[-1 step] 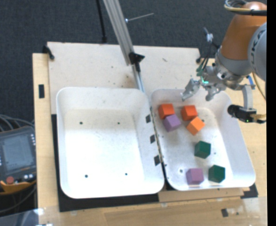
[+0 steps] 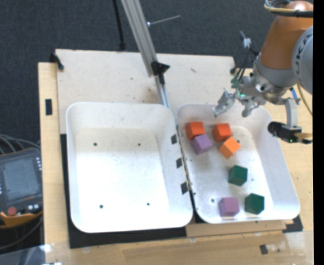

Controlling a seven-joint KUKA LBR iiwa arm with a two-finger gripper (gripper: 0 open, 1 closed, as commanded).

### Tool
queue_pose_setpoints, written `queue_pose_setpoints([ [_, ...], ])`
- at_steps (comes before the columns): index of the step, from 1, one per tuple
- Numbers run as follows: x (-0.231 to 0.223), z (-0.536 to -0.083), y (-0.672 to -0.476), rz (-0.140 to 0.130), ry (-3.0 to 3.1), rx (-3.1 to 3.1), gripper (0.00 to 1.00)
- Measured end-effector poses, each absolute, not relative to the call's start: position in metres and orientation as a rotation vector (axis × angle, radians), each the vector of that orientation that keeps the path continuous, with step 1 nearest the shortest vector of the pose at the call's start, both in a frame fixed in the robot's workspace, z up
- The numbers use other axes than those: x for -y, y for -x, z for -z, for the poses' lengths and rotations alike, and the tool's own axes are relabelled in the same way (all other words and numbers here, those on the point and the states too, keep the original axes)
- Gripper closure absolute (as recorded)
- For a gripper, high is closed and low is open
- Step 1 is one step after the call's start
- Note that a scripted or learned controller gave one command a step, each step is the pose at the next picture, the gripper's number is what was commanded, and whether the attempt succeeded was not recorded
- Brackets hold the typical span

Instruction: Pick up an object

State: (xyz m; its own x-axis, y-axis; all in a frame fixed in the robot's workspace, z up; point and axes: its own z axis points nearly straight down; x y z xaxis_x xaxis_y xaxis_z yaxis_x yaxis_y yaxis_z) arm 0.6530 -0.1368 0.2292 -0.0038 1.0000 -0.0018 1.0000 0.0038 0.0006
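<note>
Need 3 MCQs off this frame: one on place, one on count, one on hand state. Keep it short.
1. Where do the blocks lie?
A. left bin
B. right bin
C. on the bench

2. How many green blocks?
A. one
B. two
C. three

3. The hand is:
A. open, above the bin's far edge
B. shut on a purple block
C. resting in the left bin

Key:
1 B: all seven blocks sit in the right bin.
2 B: one green block mid-bin, another green block at the near corner.
3 A: the hand has its fingers spread with nothing between them, beyond the orange blocks.
</note>
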Motion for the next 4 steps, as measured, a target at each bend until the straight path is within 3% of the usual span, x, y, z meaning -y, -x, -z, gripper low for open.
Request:
queue_pose_setpoints([
  [1,0.13,-0.181,-0.648,0.006,-2.218,-2.228,0.0],
  [2,0.133,-0.14,-0.654,-0.008,-2.214,-2.216,0.0],
  [3,0.134,-0.135,-0.658,-0.018,-2.207,-2.208,0.0],
  [4,0.136,-0.145,-0.659,-0.02,-2.206,-2.205,1.0],
])
